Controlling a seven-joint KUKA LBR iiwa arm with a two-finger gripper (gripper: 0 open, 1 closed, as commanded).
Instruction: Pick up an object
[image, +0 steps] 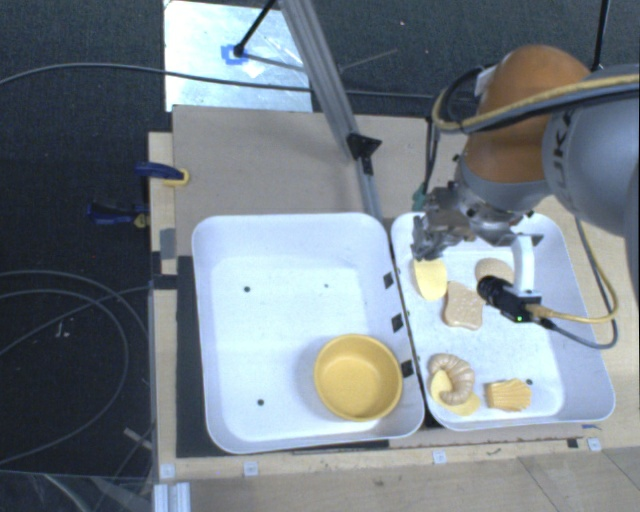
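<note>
My gripper (432, 243) hangs low over the back left part of the right bin (575, 390), directly above a pale yellow wedge-shaped piece (431, 281). Whether its fingers touch that piece is hidden by the wrist. Beside the wedge lies a tan cracker-like piece (463, 307). A small beige rounded piece (492, 268) sits further back. Near the front of this bin are a curled croissant-like piece (453, 379) and a ridged yellow chip (508, 395).
A yellow bowl (358, 376) stands in the front right corner of the left bin (240, 300). A slanted metal pole (335, 100) crosses behind the bins. A cable (570, 320) trails from the wrist across the right bin.
</note>
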